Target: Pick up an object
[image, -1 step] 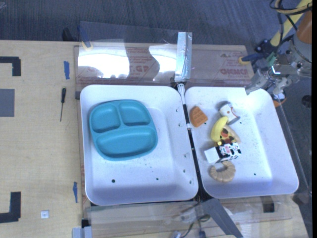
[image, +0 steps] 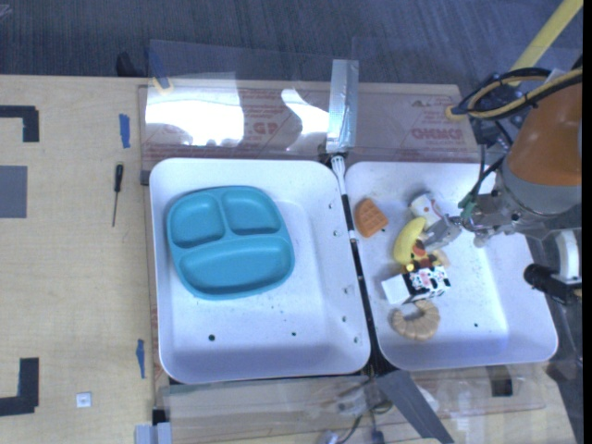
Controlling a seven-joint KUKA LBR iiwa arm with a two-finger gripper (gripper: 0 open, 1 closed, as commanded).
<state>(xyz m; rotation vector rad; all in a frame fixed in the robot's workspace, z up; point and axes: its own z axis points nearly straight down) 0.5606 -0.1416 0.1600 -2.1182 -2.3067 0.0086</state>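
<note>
Yellow against white plastic, the banana (image: 409, 240) lies in the right bin (image: 518, 340), right of the frame's centre, its long axis running from lower left to upper right. Your gripper (image: 442, 232) sits just beside its upper right end, and you cannot tell from here how far it is parted or whether it grips anything. The reach is short: the fruit lies down and to the left of the tool. Room is tight, with an orange waffle-like piece (image: 371, 217) to the upper left, a black-and-white toy (image: 427, 279) and a tan ring-shaped piece (image: 415, 320) below. The left bin (image: 319, 322) holds a blue divided plate (image: 229, 240), well apart.
</note>
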